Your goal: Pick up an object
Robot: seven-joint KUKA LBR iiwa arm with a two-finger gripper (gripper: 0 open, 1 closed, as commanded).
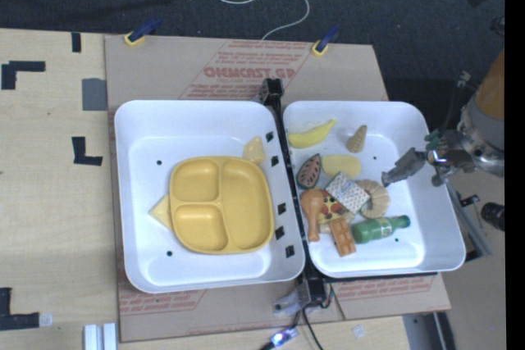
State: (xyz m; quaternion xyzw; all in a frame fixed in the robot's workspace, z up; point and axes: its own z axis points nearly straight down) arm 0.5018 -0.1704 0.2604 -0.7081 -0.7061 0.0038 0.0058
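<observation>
The right bin (410,123) holds a pile of small toys. Among them are a yellow banana (312,134), a tan cone (357,139), a dark seed-patterned slice (309,170), a checkered white block (349,194), a green bottle (379,229) lying on its side and an orange figure (313,209). My gripper (408,166) reaches in over the bin's right side, just right of the pile and above a tan round piece (377,194). I see nothing held in it.
In the left bin (131,176) lies a yellow divided plate (221,203), with a pale yellow piece (254,149) at its upper right and another (157,211) poking out at its left. A white cable (262,0) loops across the dark floor behind the cardboard.
</observation>
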